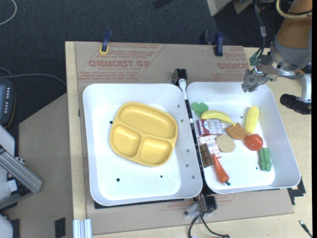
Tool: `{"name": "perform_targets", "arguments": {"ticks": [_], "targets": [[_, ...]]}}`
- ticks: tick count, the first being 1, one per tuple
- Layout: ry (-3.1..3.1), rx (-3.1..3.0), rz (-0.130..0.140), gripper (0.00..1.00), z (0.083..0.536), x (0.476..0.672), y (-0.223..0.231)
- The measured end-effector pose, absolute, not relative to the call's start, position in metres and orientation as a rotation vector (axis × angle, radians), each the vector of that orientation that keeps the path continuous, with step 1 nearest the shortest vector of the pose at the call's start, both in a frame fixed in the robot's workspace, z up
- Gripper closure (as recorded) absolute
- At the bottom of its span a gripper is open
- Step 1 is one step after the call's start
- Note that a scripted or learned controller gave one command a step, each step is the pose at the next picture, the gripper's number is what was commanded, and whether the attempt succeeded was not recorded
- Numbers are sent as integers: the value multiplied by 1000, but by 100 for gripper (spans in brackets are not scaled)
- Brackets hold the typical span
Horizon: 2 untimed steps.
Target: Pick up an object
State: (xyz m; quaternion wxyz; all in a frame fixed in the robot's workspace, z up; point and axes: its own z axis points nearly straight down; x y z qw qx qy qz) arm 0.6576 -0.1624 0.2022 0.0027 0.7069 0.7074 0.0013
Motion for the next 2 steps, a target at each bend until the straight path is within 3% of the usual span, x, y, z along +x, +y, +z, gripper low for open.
{"name": "perform_targets", "arguments": {"ticks": [1, 2], "targets": [[2219, 2217, 4, 100, 227, 659, -163], [2227, 2221, -2, 100, 230, 625, -111]]}}
